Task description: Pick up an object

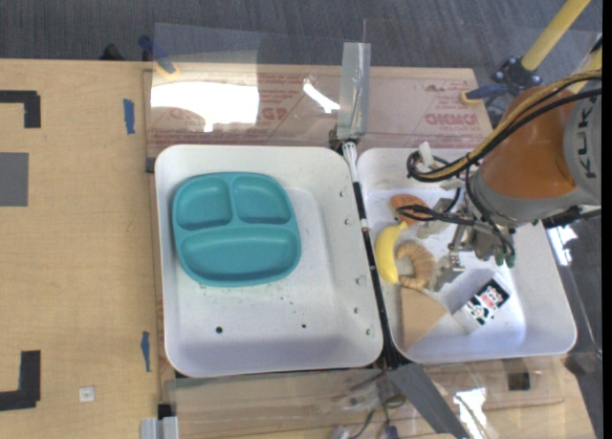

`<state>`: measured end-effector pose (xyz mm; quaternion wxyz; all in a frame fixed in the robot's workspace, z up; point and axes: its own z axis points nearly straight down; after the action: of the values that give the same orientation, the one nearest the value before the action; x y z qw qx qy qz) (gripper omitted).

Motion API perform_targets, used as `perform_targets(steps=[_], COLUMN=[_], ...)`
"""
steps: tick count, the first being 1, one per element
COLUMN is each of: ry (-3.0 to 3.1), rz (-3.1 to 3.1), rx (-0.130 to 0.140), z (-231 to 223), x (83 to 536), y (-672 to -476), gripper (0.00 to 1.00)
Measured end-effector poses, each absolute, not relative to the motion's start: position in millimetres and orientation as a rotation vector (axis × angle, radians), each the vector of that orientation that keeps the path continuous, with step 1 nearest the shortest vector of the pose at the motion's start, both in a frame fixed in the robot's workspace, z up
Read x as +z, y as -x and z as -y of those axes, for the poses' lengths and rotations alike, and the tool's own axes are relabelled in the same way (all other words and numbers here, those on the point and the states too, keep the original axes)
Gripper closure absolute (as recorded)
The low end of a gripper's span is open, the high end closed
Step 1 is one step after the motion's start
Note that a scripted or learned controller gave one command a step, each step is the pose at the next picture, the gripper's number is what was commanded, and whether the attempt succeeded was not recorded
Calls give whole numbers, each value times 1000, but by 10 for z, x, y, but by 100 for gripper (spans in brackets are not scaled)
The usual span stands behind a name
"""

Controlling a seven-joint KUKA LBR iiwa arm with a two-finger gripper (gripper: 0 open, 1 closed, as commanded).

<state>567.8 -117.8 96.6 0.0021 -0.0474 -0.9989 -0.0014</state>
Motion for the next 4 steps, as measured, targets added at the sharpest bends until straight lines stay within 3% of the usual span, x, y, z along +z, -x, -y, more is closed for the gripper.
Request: perform_targets(steps=[1, 2, 3, 4], ry=[150, 1141, 1404, 2122], rz=[3154, 2935, 2820, 2313], rx=[3, -3, -8, 3], z=[1191, 821, 297, 475], x=[1143, 1865, 2729, 2517], y=[-5736, -5560, -5347, -5038], gripper=[100, 100, 100, 100])
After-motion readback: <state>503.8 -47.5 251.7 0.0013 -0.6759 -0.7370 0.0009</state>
